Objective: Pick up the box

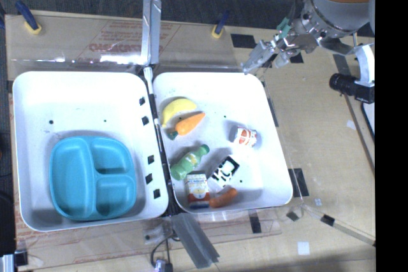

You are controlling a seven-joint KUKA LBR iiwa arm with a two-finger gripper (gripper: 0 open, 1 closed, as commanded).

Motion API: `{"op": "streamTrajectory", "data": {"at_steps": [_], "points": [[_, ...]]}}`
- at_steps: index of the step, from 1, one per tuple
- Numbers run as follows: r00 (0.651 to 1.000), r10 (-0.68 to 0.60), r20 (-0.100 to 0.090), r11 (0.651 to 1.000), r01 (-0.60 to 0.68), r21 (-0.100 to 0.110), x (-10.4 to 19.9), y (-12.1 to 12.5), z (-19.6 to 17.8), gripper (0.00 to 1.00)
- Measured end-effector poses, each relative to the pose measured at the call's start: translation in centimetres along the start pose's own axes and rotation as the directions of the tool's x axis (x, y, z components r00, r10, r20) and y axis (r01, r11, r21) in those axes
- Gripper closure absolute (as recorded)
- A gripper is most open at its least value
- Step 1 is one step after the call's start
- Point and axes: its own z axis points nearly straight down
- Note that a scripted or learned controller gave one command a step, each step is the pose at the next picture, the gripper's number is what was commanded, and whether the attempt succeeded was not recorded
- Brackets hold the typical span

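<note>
Arm high at 1 o'clock; box in right bin.
Left bin carries a blue tray. Right bin has bare floor along its 12 and 3 o'clock edges. Tool hovers over that bin's 1 o'clock corner, touching nothing; its opening cannot be told. Box, black and white, lies at 5 o'clock, long axis 2-to-8.

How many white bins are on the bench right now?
2. The left white bin holds a blue divided plastic tray; the right white bin beside it holds the small items. None seems hidden.
</note>
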Motion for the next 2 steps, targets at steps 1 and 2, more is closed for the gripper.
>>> {"op": "streamTrajectory", "data": {"at_steps": [1,2], "points": [[1.0,-0.001,-0.002,1.0,0.001,0.005,8.9,-7.9,8.3,0.0],[0.978,-0.211,0.001,0.978,0.211,0.0,6.6,-5.4,8.1,0.0]]}}
